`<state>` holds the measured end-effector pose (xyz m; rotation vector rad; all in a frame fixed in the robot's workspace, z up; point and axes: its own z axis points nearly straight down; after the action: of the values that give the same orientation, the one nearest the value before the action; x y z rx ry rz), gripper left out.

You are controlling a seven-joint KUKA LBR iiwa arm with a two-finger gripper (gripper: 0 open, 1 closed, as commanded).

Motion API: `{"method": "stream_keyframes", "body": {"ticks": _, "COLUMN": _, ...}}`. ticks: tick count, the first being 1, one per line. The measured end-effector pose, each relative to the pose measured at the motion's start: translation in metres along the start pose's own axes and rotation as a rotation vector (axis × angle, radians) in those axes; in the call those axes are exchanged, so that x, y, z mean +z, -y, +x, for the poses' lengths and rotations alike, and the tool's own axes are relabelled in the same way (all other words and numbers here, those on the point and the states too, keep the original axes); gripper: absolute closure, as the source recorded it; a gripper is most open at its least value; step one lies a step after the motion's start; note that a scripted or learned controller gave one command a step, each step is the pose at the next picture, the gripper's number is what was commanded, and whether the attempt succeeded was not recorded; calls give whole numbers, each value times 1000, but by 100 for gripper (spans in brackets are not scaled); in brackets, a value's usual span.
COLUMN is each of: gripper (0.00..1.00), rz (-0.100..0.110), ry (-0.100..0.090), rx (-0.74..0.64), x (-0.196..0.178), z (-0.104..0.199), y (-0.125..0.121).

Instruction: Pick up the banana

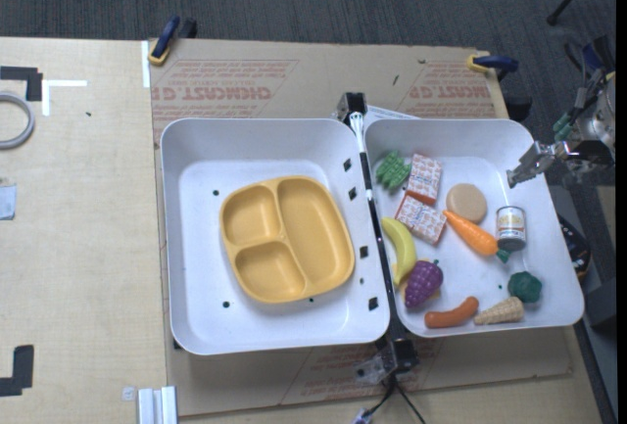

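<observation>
The yellow banana (pixel 400 249) lies in the right white bin (pixel 490 140), against its left wall, curved and running front to back. Purple grapes (pixel 423 283) touch its near end and a red-and-white box (pixel 421 218) sits just to its right. My gripper (pixel 524 169) hangs over the bin's right rim, well to the right of the banana and above it. Nothing shows in the gripper.
The right bin also holds a green broccoli (pixel 392 169), a second box (pixel 424 179), a round bun (pixel 467 203), a carrot (pixel 472 234), a small can (pixel 510 226), a sausage (pixel 451 314) and a cone (pixel 500 312). A yellow divided plate (pixel 286 238) fills the left bin (pixel 186 246).
</observation>
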<state>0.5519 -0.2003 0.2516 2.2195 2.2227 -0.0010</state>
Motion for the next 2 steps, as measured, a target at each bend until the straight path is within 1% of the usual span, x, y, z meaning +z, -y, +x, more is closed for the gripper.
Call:
{"method": "stream_keyframes", "body": {"ticks": 1, "gripper": 0, "rz": 1, "ry": -1, "rx": -12, "x": 96, "z": 75, "y": 22}}
{"method": "stream_keyframes", "body": {"ticks": 2, "gripper": 0, "rz": 0, "ry": -1, "rx": 104, "x": 59, "z": 139, "y": 40}}
